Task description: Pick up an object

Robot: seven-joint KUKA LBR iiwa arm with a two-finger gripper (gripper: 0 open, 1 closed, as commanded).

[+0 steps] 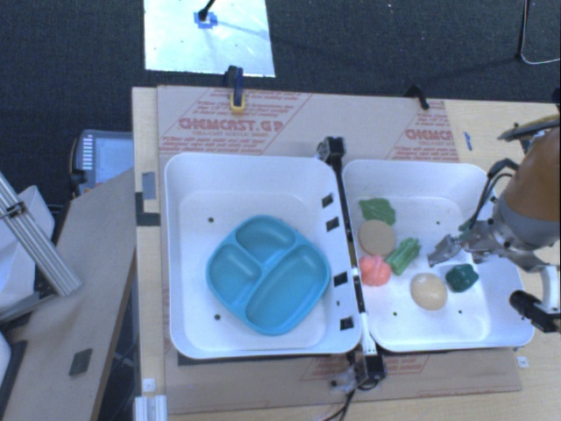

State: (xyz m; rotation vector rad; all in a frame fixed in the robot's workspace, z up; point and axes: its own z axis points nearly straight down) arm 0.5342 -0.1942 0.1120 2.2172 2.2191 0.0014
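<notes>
While the left bin (188, 235) carries just the blue divided tray (267, 273), the right bin (412, 175) bears the loose pieces, and nothing is lifted yet, so the pick looks to be at the approach stage. Gripper (447, 251) sits low over the right bin's middle, fingers spread and bare, between the green block (403, 256) and the dark green object (462, 277). Cream egg-shaped piece (429, 290) lies near, with clear floor toward the near wall; the tan disc (378, 236) and pink piece (374, 270) crowd the divider.

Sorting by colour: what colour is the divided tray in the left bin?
Light blue, seen clearly in the camera view: divided tray.
</notes>
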